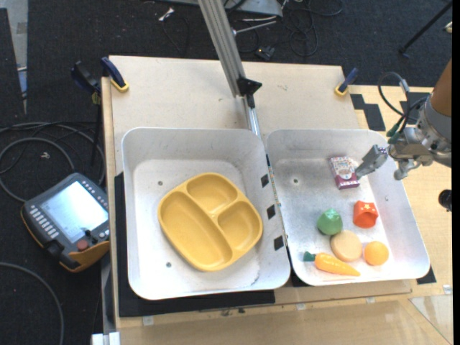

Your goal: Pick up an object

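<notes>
The right bin holds several toy foods. A pink and purple packet lies near its middle. Toward the front are a green pepper, a red piece, a beige round piece, an orange and a carrot. My gripper hovers over the bin's right edge, just right of the packet. It is open with nothing between its fingers, and its left finger points toward the packet.
In the left bin lies a yellow divided plate. A metal pole slants up from between the bins. A teach pendant sits on the floor at the left.
</notes>
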You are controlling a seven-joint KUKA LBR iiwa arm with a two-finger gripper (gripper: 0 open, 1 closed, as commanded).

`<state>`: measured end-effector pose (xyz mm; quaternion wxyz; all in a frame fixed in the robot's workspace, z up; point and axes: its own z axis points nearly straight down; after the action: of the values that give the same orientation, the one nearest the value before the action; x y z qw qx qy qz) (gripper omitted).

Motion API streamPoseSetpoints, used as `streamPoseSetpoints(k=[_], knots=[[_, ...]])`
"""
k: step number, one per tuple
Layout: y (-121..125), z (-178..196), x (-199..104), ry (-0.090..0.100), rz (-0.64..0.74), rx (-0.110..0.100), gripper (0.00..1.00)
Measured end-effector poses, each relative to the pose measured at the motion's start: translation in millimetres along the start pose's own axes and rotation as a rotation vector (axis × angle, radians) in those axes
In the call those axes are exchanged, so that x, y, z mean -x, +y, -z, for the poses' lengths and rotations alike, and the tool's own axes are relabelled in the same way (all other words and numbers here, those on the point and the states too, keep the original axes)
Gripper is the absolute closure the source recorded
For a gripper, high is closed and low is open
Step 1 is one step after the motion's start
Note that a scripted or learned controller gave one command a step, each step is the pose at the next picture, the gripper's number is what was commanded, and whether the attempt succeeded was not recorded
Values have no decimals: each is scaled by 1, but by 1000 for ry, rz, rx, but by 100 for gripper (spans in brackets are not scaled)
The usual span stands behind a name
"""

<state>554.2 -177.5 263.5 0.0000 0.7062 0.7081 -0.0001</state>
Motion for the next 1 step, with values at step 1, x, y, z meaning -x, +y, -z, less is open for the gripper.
streamPoseSetpoints(k=[1], knots=[[0,0,0,0,-2,0,0]])
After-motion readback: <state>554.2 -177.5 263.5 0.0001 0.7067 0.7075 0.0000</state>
